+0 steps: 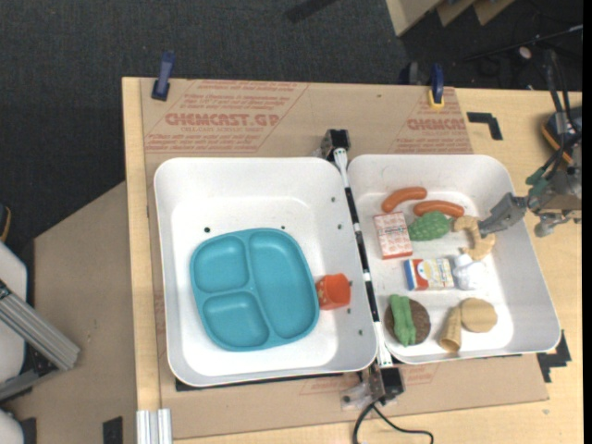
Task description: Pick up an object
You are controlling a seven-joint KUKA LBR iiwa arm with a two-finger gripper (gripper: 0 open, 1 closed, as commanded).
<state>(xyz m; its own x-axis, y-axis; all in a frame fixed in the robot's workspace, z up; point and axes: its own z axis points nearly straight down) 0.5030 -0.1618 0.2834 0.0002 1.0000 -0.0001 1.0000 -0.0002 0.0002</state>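
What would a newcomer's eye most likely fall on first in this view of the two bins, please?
Probably the teal divided plate, lying in the left bin with a small orange object at its right edge. Next comes the right bin, crowded with toy food, including two sausages near its top, with the gripper at its right side.

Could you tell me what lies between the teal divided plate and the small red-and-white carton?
In the camera view, a small orange block sits beside the teal divided plate, then comes the bins' divider before the small red-and-white carton.
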